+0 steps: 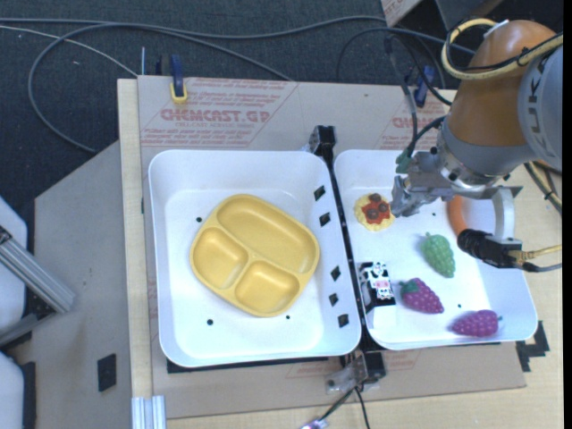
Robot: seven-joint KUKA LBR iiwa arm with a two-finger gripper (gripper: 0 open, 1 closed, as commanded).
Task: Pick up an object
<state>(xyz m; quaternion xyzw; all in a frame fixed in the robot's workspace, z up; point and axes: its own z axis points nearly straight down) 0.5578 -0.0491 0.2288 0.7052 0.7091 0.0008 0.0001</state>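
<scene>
In the right bin lie a small yellow and red pizza toy, a green grape bunch, two purple grape bunches, a black and white cow toy and an orange piece partly hidden by the arm. My gripper hangs low at the pizza toy's right edge, seen from above. Nothing shows between its fingers.
The left bin holds a yellow divided plate. A black divider with clips runs between the bins. A black cylinder on a cable hangs off the wrist over the right bin. Cables trail over the bench's back.
</scene>
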